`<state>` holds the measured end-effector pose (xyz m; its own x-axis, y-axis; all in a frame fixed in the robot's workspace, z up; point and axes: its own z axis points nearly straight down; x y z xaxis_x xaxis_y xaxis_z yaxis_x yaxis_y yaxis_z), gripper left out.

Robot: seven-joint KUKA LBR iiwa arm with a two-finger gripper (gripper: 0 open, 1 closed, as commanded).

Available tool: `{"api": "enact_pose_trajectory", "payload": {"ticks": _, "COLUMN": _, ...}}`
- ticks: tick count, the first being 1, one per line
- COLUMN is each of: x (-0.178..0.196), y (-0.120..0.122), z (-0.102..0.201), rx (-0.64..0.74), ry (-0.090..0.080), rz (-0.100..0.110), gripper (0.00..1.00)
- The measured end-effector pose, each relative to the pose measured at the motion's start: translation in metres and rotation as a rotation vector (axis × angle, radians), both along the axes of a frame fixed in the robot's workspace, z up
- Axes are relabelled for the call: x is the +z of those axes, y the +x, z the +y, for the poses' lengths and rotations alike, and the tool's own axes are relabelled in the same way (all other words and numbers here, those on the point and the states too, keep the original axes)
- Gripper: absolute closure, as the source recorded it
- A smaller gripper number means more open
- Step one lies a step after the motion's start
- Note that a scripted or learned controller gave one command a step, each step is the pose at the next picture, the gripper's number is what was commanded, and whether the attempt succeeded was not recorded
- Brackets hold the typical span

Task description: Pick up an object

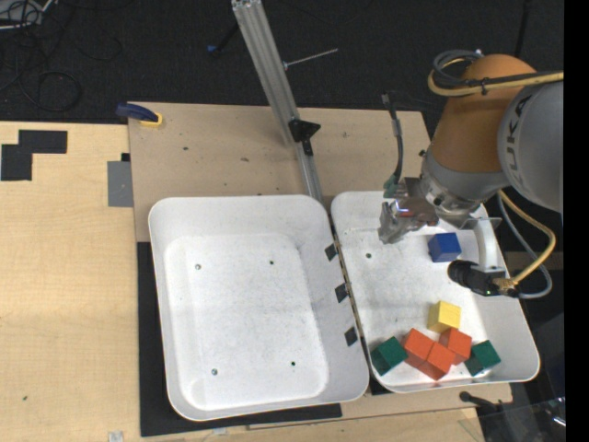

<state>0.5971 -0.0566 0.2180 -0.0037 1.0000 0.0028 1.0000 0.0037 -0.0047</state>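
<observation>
My arm (502, 127) enters from the right, grey links bent downward with the orange band above the wrist. The gripper (398, 221) points down and leftward at the end of the wrist. I cannot resolve the gripper's state from this slant.

Partial "KU" lettering on the grey arm (532, 136).

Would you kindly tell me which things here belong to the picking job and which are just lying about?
Job:
gripper
blue cube
yellow cube
orange blocks
two green blocks
right-hand white bin

Lying about:
left-hand white bin
slanted aluminium rail
blue-and-yellow clamp
</observation>
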Motion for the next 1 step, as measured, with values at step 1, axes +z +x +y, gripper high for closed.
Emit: {"api": "enact_pose_trajectory", "payload": {"ticks": 1, "x": 0.0111, "y": -0.0061, "z": 0.0547, "rx": 0.001, "ry": 0.0, "rz": -0.001, "gripper": 1.0}}
